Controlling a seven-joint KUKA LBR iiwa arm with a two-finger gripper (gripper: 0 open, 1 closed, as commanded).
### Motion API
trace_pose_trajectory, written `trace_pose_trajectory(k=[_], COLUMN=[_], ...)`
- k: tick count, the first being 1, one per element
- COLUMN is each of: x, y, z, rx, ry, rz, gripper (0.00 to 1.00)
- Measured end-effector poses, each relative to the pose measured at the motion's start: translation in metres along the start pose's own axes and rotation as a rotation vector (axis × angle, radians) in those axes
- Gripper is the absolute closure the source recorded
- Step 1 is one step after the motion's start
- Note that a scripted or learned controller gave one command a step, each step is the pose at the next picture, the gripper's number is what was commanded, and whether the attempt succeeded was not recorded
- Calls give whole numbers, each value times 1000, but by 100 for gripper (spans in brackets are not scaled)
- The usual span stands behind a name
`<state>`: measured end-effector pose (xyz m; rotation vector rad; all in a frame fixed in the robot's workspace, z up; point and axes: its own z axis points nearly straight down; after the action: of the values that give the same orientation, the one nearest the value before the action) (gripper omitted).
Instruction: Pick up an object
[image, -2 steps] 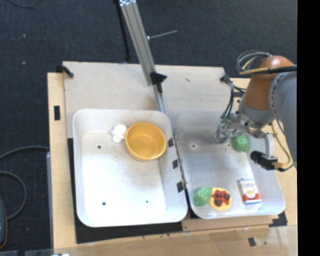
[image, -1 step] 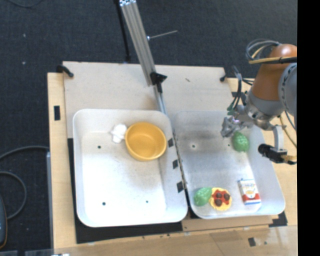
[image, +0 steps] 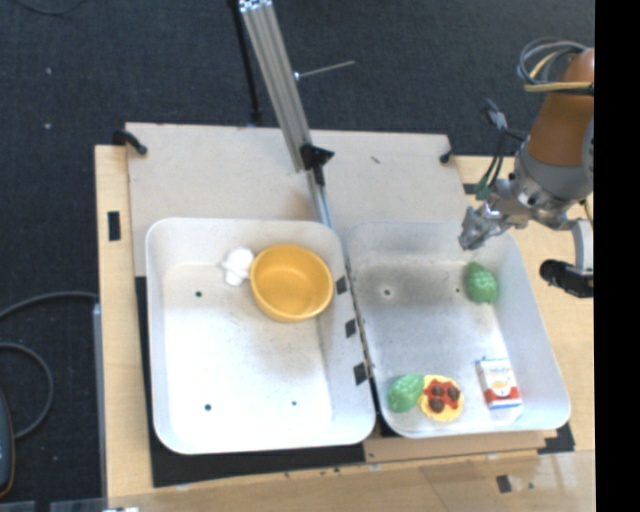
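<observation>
Currently pre-grasp: nothing lifted, whole pick left. Hand (image: 476, 232) over right bin (image: 440, 300), near far right corner, above and just beside green ball (image: 482, 284); contact unclear. Hand state: cannot tell from this angle. No object visibly between them. Other candidates in right bin near front wall: green lump (image: 405, 392) touching round red-yellow toy (image: 442, 397), small carton (image: 498, 384) off to right. Left bin (image: 200, 400): yellow bowl (image: 291, 282), white piece (image: 237, 265) beside it. Likely target green ball; remaining: descend, close, lift.
</observation>
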<state>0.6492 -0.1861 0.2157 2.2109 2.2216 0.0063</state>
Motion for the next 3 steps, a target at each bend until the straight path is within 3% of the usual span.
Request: trace_pose_trajectory(k=[1, 3], x=[-1, 101], y=[1, -30], z=[-8, -2], rx=[4, 8], ry=[1, 2], rz=[-3, -1], gripper=[100, 100])
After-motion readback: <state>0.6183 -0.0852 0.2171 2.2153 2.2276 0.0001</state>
